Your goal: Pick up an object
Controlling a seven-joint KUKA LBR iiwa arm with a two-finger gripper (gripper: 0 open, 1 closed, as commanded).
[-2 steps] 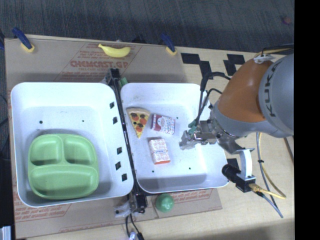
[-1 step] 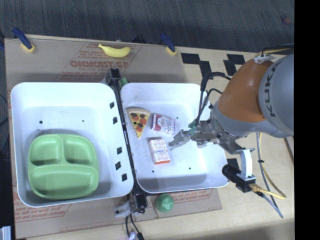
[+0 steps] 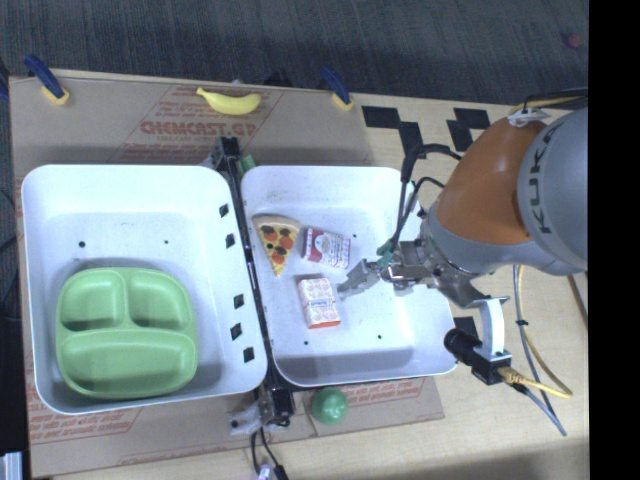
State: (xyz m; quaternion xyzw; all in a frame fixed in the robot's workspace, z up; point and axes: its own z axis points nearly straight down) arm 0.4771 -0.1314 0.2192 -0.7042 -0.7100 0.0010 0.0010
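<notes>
Carton (image 3: 319, 302), pink-and-white, is seen lying flat in the right bin (image 3: 400, 358), long axis running near-to-far. Just beyond it lie a packet (image 3: 328, 248) and a pizza slice (image 3: 277, 243), tip pointing nearward. Gripper (image 3: 356, 280) is poised just right of the carton; its opening cannot be told.

Your arm reaches in from the right, gripper (image 3: 352, 281) low and pointing left.
Behind the gripper you see the grey wrist, then the orange band and grey link rising to the upper right; nothing sits between its tips.
</notes>
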